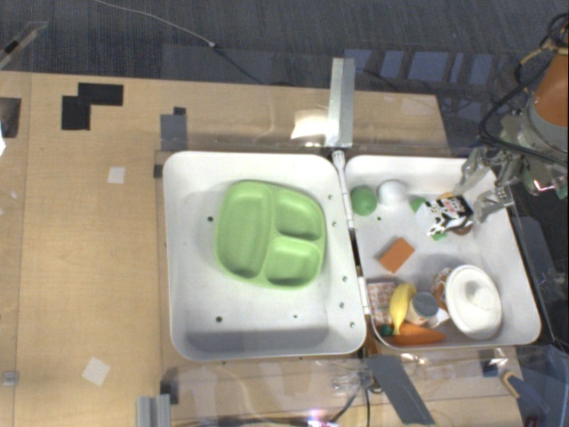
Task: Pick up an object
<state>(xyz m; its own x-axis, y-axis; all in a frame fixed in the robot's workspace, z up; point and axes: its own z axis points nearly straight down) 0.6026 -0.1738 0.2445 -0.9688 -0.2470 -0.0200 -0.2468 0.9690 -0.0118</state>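
While you scan from the left, a green divided plate fills the left bin; at the right bin's upper right, your fingers spread open just above a black-and-white toy, holding nothing.

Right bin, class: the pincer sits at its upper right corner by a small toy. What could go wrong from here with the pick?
1. The pincer hangs near the right bin's far wall, so it may strike the rim.
2. The black-and-white toy is small and irregular; it could slip free.
3. The banana, carrot and white cup crowd together, so grasping one may drag another.
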